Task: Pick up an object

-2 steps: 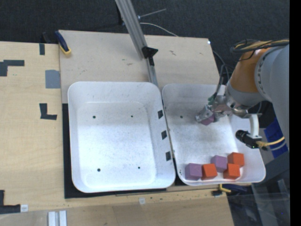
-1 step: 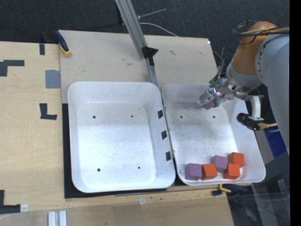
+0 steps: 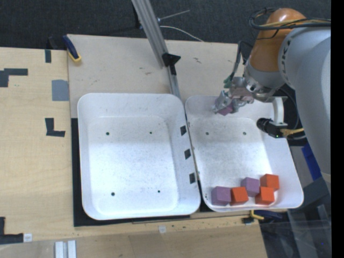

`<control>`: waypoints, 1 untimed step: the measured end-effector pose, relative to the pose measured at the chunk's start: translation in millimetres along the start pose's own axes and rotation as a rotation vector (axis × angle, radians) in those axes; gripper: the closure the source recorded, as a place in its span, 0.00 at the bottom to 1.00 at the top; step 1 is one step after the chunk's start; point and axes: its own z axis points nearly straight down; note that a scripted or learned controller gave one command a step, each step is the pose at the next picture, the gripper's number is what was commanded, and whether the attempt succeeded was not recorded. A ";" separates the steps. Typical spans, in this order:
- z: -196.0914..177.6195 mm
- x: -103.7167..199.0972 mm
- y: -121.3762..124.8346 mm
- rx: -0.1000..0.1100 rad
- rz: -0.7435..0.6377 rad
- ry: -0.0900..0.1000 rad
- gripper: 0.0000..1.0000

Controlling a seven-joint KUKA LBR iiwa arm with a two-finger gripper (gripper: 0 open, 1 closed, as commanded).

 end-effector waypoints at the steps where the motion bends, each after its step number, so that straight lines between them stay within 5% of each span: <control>1: -54.9 91.6 -21.1 0.000 -0.002 0.002 1.00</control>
